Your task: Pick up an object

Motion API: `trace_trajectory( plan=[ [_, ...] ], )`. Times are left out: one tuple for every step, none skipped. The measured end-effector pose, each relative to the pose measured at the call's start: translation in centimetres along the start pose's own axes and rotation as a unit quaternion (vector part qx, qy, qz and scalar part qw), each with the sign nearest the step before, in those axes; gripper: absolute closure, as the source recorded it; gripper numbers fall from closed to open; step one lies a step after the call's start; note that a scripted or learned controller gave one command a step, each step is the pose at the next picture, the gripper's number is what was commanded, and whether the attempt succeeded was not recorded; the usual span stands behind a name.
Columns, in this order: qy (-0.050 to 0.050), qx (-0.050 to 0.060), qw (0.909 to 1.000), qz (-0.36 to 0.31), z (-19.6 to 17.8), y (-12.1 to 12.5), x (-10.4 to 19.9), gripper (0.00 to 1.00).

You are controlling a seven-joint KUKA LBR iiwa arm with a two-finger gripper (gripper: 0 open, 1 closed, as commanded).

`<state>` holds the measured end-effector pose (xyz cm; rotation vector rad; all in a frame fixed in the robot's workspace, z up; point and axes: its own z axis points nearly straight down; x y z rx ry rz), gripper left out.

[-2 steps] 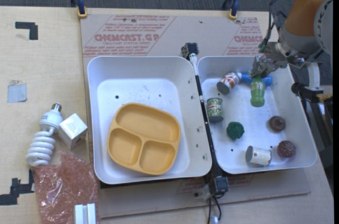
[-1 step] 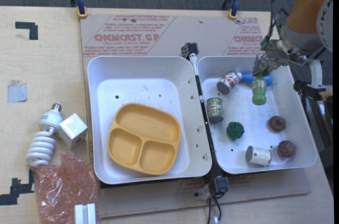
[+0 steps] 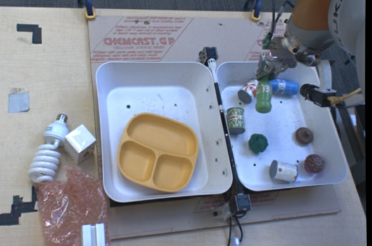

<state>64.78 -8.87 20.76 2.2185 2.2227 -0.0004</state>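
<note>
The gripper (image 3: 268,71) hangs over the far part of the right white bin (image 3: 325,178), directly above an upright green plastic bottle (image 3: 263,97); whether it clamps the bottle I cannot tell. A blue bottle (image 3: 284,87) lies just right of it. Nearer sit a small green can (image 3: 235,120) and a dark green ball (image 3: 258,143). The left white bin (image 3: 110,123) holds a yellow 3-compartment tray (image 3: 158,152).

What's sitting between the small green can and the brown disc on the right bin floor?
In the camera view, a dark green ball lies between the green can and the brown disc, slightly lower in the picture than both, apart from each.
</note>
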Motion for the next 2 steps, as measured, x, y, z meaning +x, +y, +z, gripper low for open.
trace_trajectory(
  plan=[
    [0.000, 0.001, 1.0000, 0.000, -3.01, -4.76, 5.33, 1.00],
    [0.000, 0.000, 1.0000, -0.001, -3.98, -4.69, 5.27, 1.00]
  ],
)
